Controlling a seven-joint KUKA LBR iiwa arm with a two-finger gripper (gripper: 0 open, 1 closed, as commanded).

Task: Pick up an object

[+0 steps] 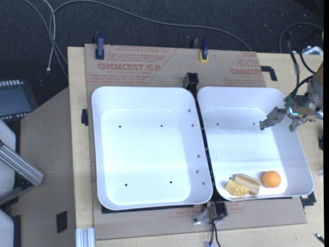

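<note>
Here, the right bin (257, 107) holds three small things along its near edge: a round orange ball (271, 179); just left of it a tan oblong piece (247, 181); touching that, a knobbly yellow corn-like piece (236, 189); the gripper (280, 118) hangs over the bin's far right side, well apart from them, fingers spread, clasping nothing.

Right bin (241, 112) floor open; items (252, 183) crowd near rim.

Orange ball (271, 179), bun (247, 180), corn (236, 189) lie clustered together.
</note>
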